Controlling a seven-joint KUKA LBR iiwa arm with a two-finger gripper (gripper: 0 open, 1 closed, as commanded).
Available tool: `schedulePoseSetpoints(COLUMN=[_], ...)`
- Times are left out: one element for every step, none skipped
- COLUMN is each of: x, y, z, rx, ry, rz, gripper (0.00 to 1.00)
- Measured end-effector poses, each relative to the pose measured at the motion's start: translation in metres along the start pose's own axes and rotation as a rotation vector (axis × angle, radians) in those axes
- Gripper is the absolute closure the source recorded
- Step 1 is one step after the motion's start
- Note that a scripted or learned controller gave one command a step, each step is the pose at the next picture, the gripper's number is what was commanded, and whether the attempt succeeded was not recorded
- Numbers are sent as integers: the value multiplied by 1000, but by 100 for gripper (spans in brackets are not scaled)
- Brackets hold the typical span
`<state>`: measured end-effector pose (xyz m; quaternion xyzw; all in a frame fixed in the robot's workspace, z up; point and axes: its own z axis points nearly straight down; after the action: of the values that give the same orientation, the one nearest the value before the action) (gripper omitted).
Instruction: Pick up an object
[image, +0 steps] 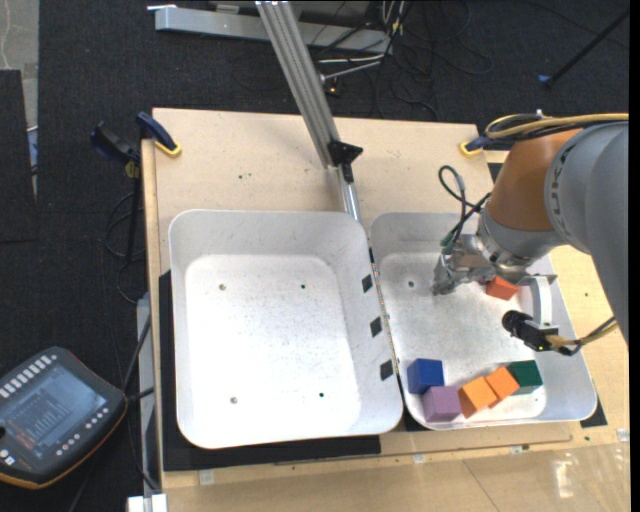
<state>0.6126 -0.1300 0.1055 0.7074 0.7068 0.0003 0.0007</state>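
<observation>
Step in hand, as judged: the approach, before any grasp. Claw (448, 277) low inside the right bin (575, 400), near its upper part, hanging from the grey arm (580, 180) with orange band. Cannot tell if wide or narrow; too small and dark here. Nothing seen held.

Candidate things, all in the right bin:
- red block (501, 289), just beside the claw on its right, partly hidden under the wrist;
- blue cube (425, 374), purple cube (441, 403), orange cube (481, 391) and green cube (522, 377), in a row near the bottom rim, touching or almost touching each other, well apart from the claw.

Left bin (190, 300) on the tabletop (250, 160), bearing only small dark specks.

Next move, as a judgement: probably a grasp on the red block, being the nearest. Needs a small shift toward it, claw centred over the block, then a straight descent and closing. Alternative: travel down to the row of cubes; there tight spacing, so little room for the claw beside a cube, and risk of pushing a neighbour. Blue cube at the row's end probably the easiest of these.
</observation>
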Motion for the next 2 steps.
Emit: schedulePoseSetpoints(x=[8, 9], y=[-5, 4], z=[-52, -98], rx=[-4, -6], ry=[0, -1], rz=[-3, -4], gripper=[100, 100])
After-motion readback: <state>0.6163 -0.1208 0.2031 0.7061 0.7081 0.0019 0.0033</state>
